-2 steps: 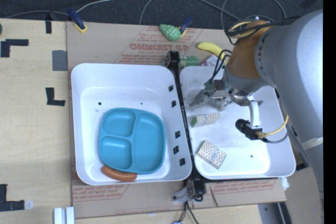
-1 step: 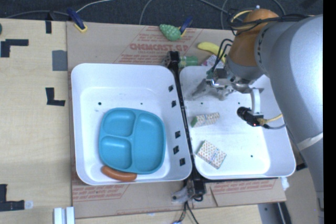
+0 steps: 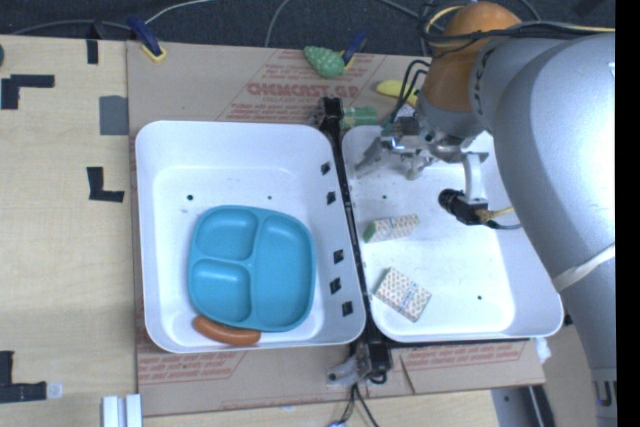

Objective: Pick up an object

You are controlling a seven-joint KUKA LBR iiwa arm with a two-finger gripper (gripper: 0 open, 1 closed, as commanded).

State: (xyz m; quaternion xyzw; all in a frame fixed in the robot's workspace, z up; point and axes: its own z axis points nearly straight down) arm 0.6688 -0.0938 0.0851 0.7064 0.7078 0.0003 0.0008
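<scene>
Your pincer (image 3: 395, 153) hangs over the far left corner of the right bin (image 3: 500, 315), just below the orange band (image 3: 470, 65) of the arm. Its grey fingers blur into the wrist hardware, so you cannot tell how wide they stand, and nothing shows between them.

Nearer you in that same bin, a small green-and-tan packet (image 3: 392, 227) lies on the floor close to the left wall. Past it, toward the front, a patterned square pad (image 3: 402, 293) lies flat and slightly turned, apart from the packet.

In the left bin (image 3: 170, 155) you see a blue divided plate (image 3: 252, 265) sitting toward the front, and an orange sausage-shaped toy (image 3: 226, 332) lies against the plate's front edge.

Beyond the bins, on the cardboard, a green lump (image 3: 323, 60) rests beside a blue clip (image 3: 352, 46).
</scene>
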